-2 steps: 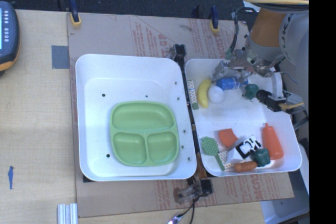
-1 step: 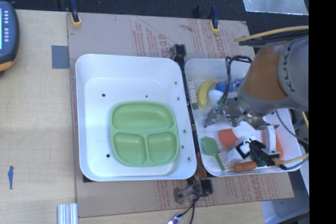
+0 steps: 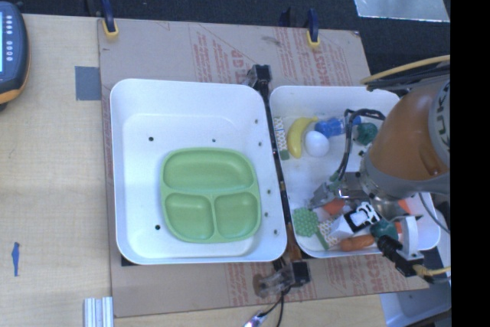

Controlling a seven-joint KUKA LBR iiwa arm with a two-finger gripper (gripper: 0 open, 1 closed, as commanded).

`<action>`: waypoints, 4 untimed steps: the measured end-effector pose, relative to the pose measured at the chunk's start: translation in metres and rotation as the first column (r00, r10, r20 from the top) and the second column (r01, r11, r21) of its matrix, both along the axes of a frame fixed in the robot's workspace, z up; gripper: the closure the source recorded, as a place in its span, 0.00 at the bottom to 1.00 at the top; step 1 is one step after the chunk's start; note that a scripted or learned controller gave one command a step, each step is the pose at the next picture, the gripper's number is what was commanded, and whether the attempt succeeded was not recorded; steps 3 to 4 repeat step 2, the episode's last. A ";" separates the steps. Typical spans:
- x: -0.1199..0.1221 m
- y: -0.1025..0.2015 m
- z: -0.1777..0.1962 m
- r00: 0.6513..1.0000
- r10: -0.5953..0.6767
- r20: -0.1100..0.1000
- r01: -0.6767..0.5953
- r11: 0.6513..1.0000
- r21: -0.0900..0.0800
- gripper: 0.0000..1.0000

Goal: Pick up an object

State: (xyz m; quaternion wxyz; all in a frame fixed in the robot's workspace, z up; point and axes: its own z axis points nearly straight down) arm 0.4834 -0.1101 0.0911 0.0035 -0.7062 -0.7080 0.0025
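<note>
2 white bins share the tabletop [image 3: 53, 165]; the tool [image 3: 348, 203] hangs low over the right bin [image 3: 285, 99], grip state impossible to tell. Just below it, near the front wall, lies an orange carrot-like piece [image 3: 354, 244], long axis running left-right. A yellow banana [image 3: 297, 135] lies well up-left, pointing toward the back wall.

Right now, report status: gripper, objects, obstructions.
Gripper low in right bin, fingers unclear. Nothing seen held. Banana, white ball close by. Green tray in left bin.

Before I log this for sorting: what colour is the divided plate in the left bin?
Light green divided plate, clearest in the camera view.
</note>
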 end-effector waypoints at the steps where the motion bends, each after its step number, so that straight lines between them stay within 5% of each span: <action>1: 0.002 -0.001 0.010 1.000 0.003 0.002 -0.003 1.000 -0.001 1.00; 2: 0.018 0.067 0.106 1.000 0.009 0.015 -0.009 1.000 0.002 1.00; 4: 0.018 0.067 0.106 1.000 0.009 0.015 -0.009 1.000 0.002 1.00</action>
